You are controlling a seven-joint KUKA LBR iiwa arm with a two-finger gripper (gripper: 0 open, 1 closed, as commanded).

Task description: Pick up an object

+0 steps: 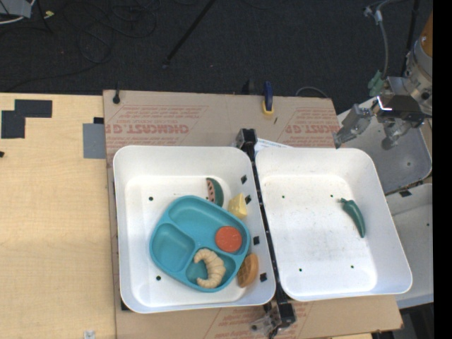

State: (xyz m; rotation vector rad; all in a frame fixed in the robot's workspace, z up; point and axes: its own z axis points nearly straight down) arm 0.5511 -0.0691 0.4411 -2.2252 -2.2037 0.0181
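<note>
Nearest the camera, a croissant [210, 268] and a red disc [229, 239] were seen on a teal divided plate [169, 246] in the left bin [134, 189], with a watermelon slice [212, 189], a yellow piece [238, 205] and a brown bun [248, 270] beside the plate. A green pepper [354, 215] was seen in the right bin [311, 274]. Above the tabletop, the hand [381, 122] was seen beyond that bin's far right corner, gripping nothing, fingers spread.
</note>
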